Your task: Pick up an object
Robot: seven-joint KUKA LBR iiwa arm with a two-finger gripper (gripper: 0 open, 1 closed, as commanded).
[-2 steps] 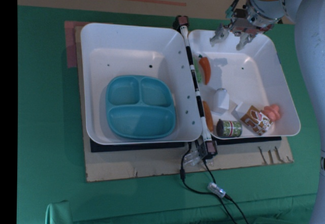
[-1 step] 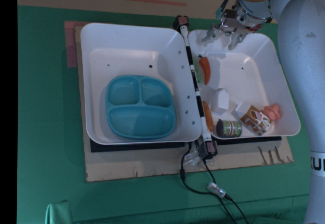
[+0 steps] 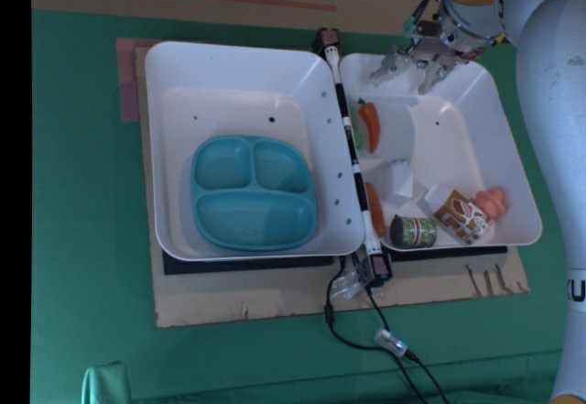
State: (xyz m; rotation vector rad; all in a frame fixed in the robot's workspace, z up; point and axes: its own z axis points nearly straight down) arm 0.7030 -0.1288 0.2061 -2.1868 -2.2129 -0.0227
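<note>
Orange carrot [image 3: 370, 125] lies near the right bin's [image 3: 513, 164] left wall, so the gripper [image 3: 414, 70], fingers apparently spread wide and empty above the far rim, descends centred over it before closing.

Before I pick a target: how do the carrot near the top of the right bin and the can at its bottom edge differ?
The carrot is orange, long and tapered, with a green end; the can is dark, short and round. The carrot lies by the divider in the bin's upper half, nearer the tool; the can lies at the front wall, beside a printed carton. Both lie on their sides in the right bin, untouched.
</note>
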